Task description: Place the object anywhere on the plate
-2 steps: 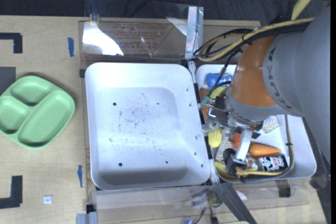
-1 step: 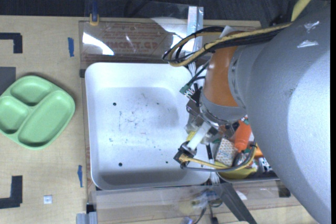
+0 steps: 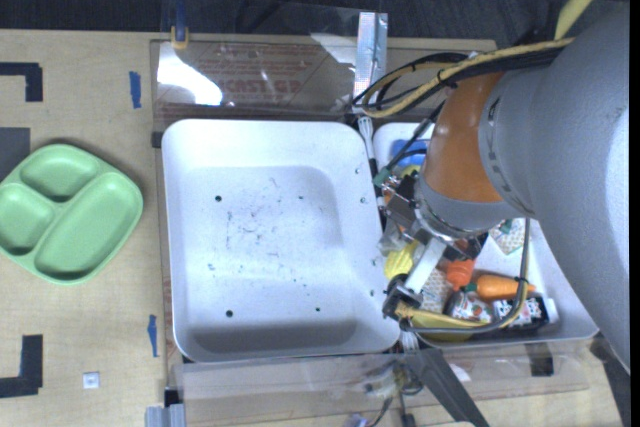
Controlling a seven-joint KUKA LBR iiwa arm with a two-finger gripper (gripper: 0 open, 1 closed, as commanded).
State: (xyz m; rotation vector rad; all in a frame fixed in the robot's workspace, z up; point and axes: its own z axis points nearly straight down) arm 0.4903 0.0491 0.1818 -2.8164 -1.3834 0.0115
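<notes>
End effector (image 3: 405, 293): lower centre-right of frame, down at the left edge of the right bin (image 3: 560, 315); grip state cannot be told from this angle.
Object: not singled out; candidates are the carrot (image 3: 497, 288) and the yellow piece (image 3: 398, 262), both in the right bin's clutter just beside the end effector.
Plate (image 3: 66, 212): green, three compartments, on the desk (image 3: 90, 65) at far left of frame.
Between: the left bin (image 3: 190, 155) lies across the whole path.
Key relation: plate lies far left of the end effector, slightly higher in frame; judged a long leftward carry over the left bin.
</notes>
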